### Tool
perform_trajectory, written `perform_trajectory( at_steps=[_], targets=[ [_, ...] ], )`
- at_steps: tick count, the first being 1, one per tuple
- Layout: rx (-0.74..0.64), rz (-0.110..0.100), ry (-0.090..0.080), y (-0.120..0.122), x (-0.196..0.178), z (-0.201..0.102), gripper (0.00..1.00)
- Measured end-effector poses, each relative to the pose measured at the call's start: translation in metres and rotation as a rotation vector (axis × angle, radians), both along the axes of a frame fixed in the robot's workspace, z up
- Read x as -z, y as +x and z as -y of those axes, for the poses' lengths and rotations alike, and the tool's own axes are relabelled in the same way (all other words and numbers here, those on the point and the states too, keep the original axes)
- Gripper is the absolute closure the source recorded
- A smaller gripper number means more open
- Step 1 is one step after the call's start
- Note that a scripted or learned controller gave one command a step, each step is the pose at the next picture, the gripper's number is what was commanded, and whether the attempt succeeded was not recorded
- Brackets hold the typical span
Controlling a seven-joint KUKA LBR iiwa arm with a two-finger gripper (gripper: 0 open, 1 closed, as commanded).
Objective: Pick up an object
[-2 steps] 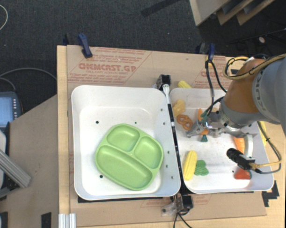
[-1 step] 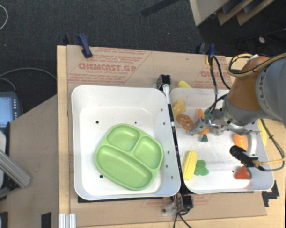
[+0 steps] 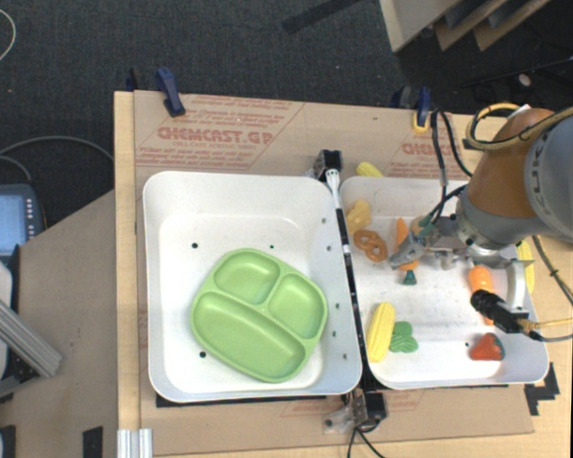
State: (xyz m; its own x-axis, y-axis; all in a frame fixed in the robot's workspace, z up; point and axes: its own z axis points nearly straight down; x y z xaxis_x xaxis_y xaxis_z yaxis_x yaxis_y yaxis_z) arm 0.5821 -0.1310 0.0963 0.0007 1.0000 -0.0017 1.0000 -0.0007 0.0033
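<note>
The gripper [image 3: 412, 259] sits low in the right bin [image 3: 451, 365], its metal parts crowded together and partly masked by cables; whether it is open or closed cannot be told from this angle. A small orange-and-green piece, possibly a toy carrot [image 3: 409, 268], lies right at its tip, but contact is unclear. At about 9 o'clock from the gripper rests a brown pretzel [image 3: 369, 242], with a pale yellow item [image 3: 360, 216] just above it at 10 o'clock and a yellow piece [image 3: 369, 169] against the far rim. At 6 o'clock lie a corn cob [image 3: 381, 330] and a green leafy toy [image 3: 403, 338], touching. At 3 o'clock an orange object [image 3: 480, 277] shows beside the wrist, and a red one [image 3: 487, 348] sits near the bin's near right corner. The grey arm [image 3: 542, 181] is cut off by the right edge. Farther out at 8 o'clock, the left bin [image 3: 163, 266] holds a green divided plate [image 3: 259, 313] on the brown worktop [image 3: 224, 127].
</note>
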Motion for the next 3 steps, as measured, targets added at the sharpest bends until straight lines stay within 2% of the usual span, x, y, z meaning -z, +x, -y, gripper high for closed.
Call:
perform_trajectory(
  at_steps=[1,2,3],
  targets=[
    [-0.002,-0.001,0.001,0.011,0.012,0.0,0.0],
    [-0.002,0.003,-0.001,0.012,0.001,0.0,1.0],
    [-0.01,0.006,0.004,0.003,-0.095,-0.09,1.0]
  ],
)
